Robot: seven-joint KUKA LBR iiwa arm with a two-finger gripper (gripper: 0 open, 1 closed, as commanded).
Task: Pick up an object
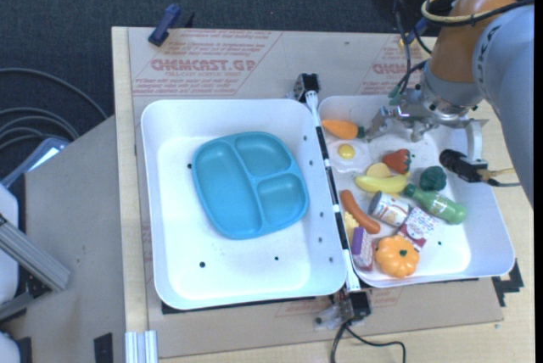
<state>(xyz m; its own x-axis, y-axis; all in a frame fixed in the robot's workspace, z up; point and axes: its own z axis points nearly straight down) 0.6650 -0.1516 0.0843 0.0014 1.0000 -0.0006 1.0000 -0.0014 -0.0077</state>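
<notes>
The arm [488,39] covers the far right corner of the right bin [484,255], and its top is cut off. The claw [400,122] is small and dark, so I cannot tell how it stands. It hangs low at the back of that bin. The carrot [341,129] lies just left of it, the egg [346,153] nearby, and the red pepper [395,159] just in front. A blue tray [249,183] sits in the left bin [170,242].

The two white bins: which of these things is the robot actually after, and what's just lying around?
For the job: gripper, carrot, fried egg, banana, sausage, pumpkin, green bottle, right bin.

Lying about: blue divided plate, left bin, blue clamp.
</notes>
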